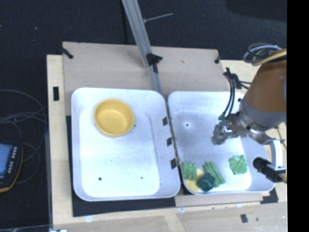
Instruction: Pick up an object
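Dark floor surrounds a pale bench point(111, 57) bearing 2 white bins. Over the right bin point(193, 110) hangs the claw point(221, 136), low above bare floor near the bin's middle; whether it is apart or together I cannot tell, and nothing shows in it.

From the claw outward: at 5 o'clock, near, lies a light green piece point(237, 164). At 6 to 7 o'clock, along the bin's near wall, sits a cluster: a green block point(189, 169), a green strip point(214, 172), a teal lump point(206, 182) touching the strip, and a bit of yellow point(191, 184) under them. Well apart at 9 o'clock, in the left bin point(120, 178), is a yellow bowl point(114, 117).

By my reading, the pick is not yet done: no object is lifted, so reach, grasp and raise all remain.

Crowding is the likely trouble: the cluster pieces touch and hug the wall. The lone light green piece looks the easier target, with open floor around it.
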`<state>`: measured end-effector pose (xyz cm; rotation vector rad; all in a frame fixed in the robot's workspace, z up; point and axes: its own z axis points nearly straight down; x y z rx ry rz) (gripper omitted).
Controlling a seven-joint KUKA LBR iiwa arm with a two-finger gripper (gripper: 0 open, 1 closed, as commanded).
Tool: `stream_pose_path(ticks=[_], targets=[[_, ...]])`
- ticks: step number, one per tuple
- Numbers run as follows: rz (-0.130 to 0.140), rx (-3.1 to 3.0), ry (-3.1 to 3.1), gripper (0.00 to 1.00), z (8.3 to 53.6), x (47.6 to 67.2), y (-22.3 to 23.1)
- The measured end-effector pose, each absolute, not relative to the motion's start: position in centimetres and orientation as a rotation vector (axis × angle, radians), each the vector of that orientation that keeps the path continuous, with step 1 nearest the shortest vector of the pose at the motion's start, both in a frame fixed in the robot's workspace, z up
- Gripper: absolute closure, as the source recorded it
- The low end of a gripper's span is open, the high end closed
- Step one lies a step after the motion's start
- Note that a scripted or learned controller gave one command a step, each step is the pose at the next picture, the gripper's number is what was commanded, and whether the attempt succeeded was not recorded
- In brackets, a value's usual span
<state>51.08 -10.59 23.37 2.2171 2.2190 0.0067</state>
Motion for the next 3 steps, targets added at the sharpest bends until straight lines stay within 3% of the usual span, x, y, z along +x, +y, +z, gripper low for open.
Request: stream_pose_path(ticks=[1,3], targets=[[0.005,2.219,2.219,1.0,27.4,51.2,-10.6],[0.0,2.218,2.225,1.0,24.9,53.5,-1.4]])
